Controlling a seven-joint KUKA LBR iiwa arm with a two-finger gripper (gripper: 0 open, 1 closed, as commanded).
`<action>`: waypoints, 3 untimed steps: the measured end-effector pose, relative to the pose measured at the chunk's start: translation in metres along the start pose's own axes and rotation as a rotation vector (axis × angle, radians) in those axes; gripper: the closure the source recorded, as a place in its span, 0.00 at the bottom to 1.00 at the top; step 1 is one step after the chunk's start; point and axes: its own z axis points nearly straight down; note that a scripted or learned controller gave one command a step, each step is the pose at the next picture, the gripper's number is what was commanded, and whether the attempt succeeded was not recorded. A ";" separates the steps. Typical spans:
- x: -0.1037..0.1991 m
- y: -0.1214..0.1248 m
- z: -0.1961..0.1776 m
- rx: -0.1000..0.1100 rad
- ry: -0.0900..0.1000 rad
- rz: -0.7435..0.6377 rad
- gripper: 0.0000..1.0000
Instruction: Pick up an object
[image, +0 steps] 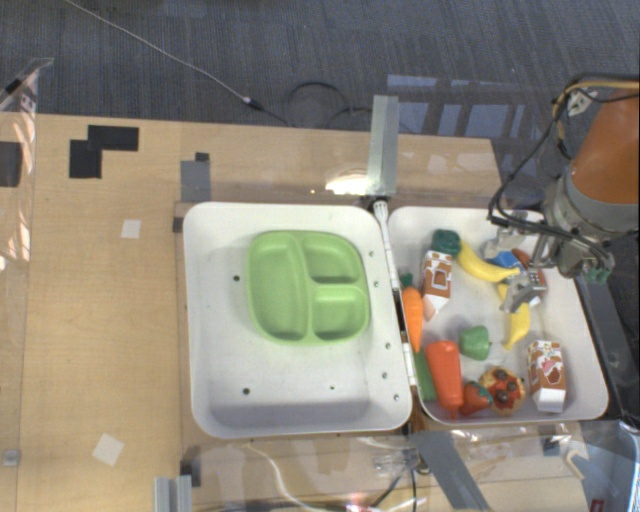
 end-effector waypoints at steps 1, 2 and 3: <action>-0.018 0.012 0.102 0.008 -0.030 -0.142 0.00; -0.101 0.035 0.114 0.011 -0.017 -0.304 0.00; -0.100 0.039 0.114 0.016 -0.015 -0.263 0.00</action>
